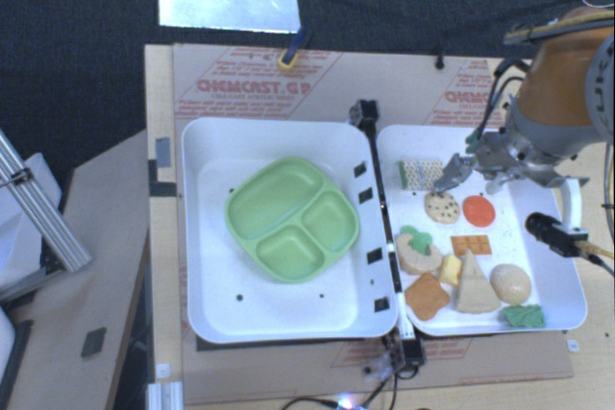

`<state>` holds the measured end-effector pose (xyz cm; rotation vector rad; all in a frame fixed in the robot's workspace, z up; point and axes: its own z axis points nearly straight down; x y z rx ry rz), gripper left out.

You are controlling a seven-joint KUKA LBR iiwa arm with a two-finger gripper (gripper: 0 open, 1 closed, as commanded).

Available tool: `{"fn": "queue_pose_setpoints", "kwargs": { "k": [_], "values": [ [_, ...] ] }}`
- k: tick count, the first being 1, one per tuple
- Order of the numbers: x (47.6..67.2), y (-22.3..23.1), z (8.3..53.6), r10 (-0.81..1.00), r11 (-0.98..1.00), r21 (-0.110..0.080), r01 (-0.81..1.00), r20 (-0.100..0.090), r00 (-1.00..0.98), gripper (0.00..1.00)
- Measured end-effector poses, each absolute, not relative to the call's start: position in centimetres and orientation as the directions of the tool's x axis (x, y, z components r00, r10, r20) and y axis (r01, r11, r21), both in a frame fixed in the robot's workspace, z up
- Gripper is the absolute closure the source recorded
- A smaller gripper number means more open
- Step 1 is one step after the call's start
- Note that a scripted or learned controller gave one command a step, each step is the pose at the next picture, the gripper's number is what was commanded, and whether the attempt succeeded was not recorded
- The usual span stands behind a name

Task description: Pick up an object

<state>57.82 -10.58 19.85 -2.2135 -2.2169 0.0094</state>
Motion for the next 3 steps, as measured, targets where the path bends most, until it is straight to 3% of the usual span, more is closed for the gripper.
{"fn": "queue_pose_setpoints", "kwargs": {
  "k": [1,3],
  "values": [
    [58.1,-10.6,20.4,1.000,0.004,0.001,1.000,0.000,-0.004,0.00],
    [58.4,-10.7,9.1,1.000,0.001,-0.002,1.000,0.001,-0.001,0.00]
  ]
}}
